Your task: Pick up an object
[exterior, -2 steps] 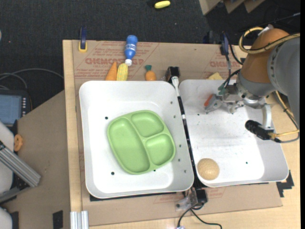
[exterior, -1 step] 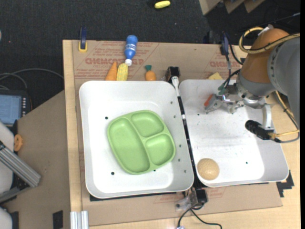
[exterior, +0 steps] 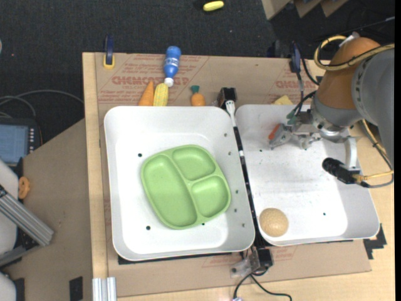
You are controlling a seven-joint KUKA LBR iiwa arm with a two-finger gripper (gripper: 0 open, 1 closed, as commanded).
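Red small object (exterior: 276,131) lies touching the fingers (exterior: 289,135) in right bin (exterior: 301,174)

Look past the bins and you find clutter on the cardboard-covered bench (exterior: 263,74) behind them: a small bottle with a blue cap (exterior: 171,64) lying near the back edge, a yellow corn cob toy (exterior: 161,94) just beside an orange carrot-like toy (exterior: 146,95), and a smaller carrot toy (exterior: 197,97) a little to their right. You also see a blue clamp (exterior: 109,51) at the bench's back left corner. On the dark floor beyond lies a yellow banana-like object (exterior: 213,5). At the far left you have a blue-screened device (exterior: 12,143).
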